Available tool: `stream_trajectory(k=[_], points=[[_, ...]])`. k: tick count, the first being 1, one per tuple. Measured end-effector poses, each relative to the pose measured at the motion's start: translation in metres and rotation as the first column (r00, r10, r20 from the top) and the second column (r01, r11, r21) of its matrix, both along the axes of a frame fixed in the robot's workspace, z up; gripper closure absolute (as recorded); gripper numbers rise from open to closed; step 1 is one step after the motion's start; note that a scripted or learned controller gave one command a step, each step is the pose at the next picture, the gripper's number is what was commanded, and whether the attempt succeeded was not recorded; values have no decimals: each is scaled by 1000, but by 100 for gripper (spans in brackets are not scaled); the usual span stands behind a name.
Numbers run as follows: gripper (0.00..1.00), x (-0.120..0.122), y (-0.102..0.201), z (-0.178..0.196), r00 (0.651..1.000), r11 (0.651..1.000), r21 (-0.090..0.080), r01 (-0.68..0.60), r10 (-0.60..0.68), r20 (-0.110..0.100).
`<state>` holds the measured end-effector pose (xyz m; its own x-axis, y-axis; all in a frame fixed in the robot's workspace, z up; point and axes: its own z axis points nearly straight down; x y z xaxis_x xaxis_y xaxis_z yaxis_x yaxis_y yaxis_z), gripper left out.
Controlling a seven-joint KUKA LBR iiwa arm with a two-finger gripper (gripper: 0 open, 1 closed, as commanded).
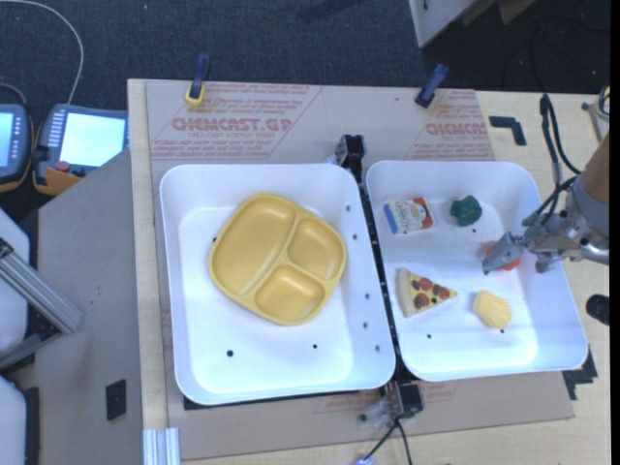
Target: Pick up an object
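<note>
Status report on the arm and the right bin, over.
Gripper low in right bin, nothing seen between its fingers. Pizza slice, yellow piece, green lump, small carton all loose. Nothing blocking them.

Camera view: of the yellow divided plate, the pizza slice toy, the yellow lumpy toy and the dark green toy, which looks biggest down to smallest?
1. Yellow divided plastic plate
2. Triangular pizza slice toy
3. Yellow lumpy toy and dark green toy: too alike to rank.

Blue clamps [431,84], tablet [89,138] beside bench
</note>
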<state>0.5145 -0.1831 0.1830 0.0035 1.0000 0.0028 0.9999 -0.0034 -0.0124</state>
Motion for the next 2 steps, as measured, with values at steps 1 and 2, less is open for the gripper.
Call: stream_trajectory(k=[1, 2], points=[[0, 3, 0, 6, 1000, 1000, -3, -3, 3, 13], [0, -8, 2, -49, 1000, 1000, 0, -3, 3, 5]])
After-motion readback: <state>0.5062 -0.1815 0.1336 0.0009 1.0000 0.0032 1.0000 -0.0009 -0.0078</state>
